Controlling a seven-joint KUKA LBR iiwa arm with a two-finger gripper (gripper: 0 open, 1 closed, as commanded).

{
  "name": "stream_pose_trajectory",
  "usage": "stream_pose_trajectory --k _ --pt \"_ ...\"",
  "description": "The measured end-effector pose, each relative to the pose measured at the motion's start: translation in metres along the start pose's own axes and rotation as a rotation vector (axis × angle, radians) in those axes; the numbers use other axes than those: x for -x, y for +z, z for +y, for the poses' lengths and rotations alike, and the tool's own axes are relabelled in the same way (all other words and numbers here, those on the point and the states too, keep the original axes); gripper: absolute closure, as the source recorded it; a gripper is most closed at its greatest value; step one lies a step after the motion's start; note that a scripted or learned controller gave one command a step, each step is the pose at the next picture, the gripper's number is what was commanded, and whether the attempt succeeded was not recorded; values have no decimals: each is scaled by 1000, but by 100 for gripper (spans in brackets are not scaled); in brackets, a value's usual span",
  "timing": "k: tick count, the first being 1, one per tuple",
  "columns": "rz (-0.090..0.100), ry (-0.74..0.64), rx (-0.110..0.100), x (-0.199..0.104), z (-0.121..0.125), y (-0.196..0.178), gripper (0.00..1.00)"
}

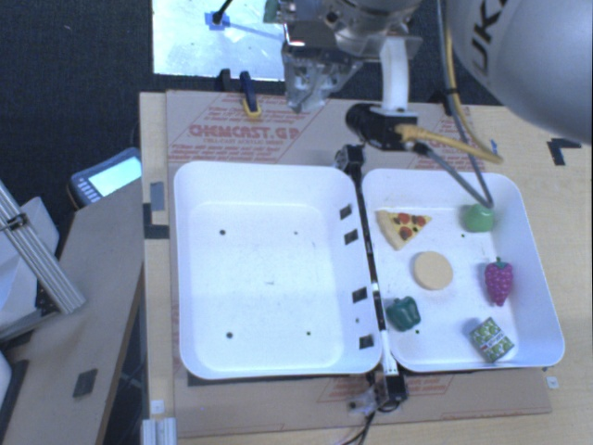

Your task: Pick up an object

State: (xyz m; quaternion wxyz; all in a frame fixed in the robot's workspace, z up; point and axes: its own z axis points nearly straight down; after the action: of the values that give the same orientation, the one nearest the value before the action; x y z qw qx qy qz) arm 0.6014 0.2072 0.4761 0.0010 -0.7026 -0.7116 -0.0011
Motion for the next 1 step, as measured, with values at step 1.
stream_pose_trajectory --k 1 --pt "-1 14 3 51 -93 -24 100"
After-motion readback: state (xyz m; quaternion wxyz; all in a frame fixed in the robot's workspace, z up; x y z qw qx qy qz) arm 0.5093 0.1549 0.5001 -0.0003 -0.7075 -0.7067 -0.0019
